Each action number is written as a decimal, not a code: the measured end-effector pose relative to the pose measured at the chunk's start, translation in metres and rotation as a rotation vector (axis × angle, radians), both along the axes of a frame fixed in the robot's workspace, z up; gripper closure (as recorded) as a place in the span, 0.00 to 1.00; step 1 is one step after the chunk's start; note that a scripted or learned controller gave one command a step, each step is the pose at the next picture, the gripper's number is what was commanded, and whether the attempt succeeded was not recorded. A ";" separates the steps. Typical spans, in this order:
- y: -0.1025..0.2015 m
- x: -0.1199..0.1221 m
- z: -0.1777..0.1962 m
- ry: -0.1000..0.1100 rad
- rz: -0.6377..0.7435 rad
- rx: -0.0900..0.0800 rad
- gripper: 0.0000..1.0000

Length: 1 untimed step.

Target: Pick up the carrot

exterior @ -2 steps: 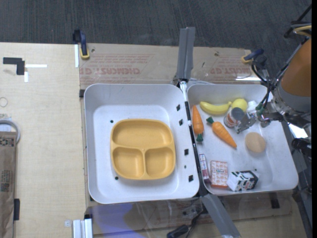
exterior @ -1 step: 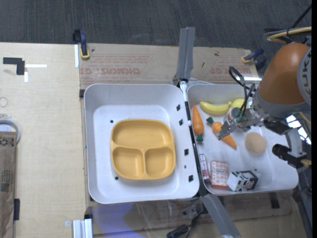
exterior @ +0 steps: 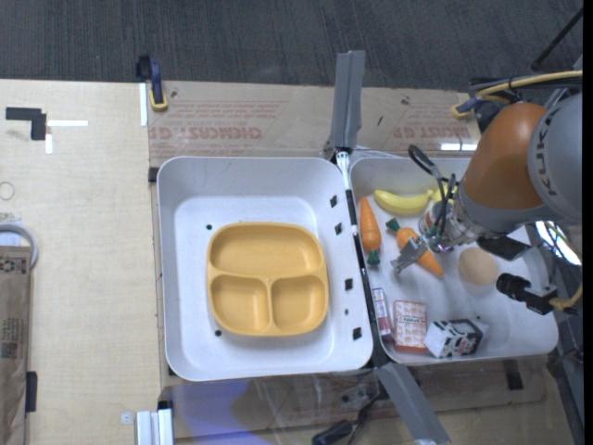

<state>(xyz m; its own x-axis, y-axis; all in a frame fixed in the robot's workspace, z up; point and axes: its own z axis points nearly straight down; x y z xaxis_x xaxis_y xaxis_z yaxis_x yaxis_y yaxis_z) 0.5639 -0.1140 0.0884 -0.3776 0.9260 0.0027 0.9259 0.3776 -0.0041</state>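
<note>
Carrot [exterior: 370, 227] lies left of the arm's [exterior: 508, 170] lowered jaws.

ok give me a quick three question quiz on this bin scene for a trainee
1. True or false: the yellow tray sits in the left bin.
2. Which fruit lies at the far side of the right bin? A) banana B) apple C) lemon
3. How many carrots are in the right bin?

Key: 1 true. 2 A, the banana. 3 two: one carrot by the divider, another carrot under the gripper.
</note>
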 end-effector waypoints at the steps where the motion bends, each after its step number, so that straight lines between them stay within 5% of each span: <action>1: -0.010 -0.001 0.000 0.000 -0.110 0.000 0.00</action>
<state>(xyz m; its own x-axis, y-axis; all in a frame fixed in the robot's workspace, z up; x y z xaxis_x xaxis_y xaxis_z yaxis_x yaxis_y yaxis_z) 0.5628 -0.1243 0.0887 -0.2738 0.9618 0.0023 0.9618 0.2738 -0.0038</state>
